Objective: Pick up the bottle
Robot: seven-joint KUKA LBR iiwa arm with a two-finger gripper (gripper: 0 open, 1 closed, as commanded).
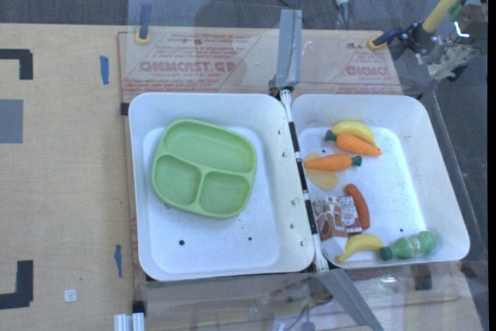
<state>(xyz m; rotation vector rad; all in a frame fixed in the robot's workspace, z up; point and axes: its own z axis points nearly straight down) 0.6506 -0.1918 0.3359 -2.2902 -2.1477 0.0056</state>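
Note:
A small green bottle [409, 246] lies on its side in the near right corner of the right bin [434, 167], its darker cap end pointing left. Its cap end almost touches a yellow banana [360, 244] lying just to its left along the bin's near wall.
The right bin also holds two orange carrots [358, 143] [332, 162], a second banana [353, 128], a red sausage [357, 205] and a printed packet [335, 215]. A green divided plate [204, 167] lies in the left bin [147, 221]. Cables and fixtures [442, 50] stand beyond the far right corner.

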